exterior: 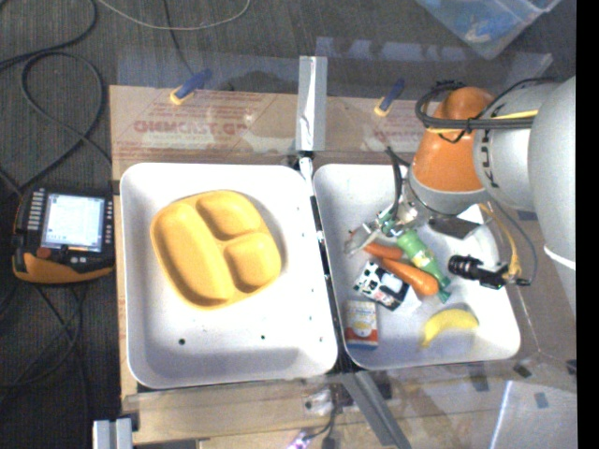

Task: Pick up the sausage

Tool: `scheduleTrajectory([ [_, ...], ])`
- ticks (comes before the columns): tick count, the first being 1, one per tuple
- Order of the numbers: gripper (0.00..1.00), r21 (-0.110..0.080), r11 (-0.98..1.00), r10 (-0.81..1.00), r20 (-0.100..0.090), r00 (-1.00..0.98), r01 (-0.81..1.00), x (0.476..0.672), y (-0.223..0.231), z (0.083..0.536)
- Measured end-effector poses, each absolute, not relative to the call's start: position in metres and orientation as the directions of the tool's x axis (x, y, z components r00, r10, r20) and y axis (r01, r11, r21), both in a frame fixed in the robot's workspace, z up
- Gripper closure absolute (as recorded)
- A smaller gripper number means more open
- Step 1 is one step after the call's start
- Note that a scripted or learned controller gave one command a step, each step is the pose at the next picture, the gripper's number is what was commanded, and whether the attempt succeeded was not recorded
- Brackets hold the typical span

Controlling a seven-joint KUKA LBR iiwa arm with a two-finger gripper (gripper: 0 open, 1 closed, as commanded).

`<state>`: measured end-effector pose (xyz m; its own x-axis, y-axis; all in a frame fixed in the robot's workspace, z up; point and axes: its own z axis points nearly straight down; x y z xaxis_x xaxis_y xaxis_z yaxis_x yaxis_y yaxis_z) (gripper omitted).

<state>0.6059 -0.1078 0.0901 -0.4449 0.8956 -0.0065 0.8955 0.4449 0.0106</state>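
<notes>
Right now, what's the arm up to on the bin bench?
The KUKA arm reaches in over the right bin, with its gripper low among the toy food. Just under it lie the sausage and a green item; a banana, a small can and a black-and-white piece sit nearby. Nothing is visibly held. The left bin holds a yellow divided tray.

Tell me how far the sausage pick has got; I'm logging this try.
Done: the gripper is down in the right bin, at the top of the pile. In hand: nothing visibly lifted; the sausage lies on the bin floor beside the green item. Whether the fingers are on anything can't be made out. Left: grasp and lift.
</notes>
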Motion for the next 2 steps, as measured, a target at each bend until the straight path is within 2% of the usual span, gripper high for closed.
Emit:
scheduleTrajectory([
  [1, 1.00, 0.017, 0.445, 0.896, -0.006, -0.445, 0.895, 0.608, -0.107, 0.101],
  [2, 1.00, 0.001, 0.345, 0.939, -0.002, -0.345, 0.939, 0.669, -0.068, 0.184],
])
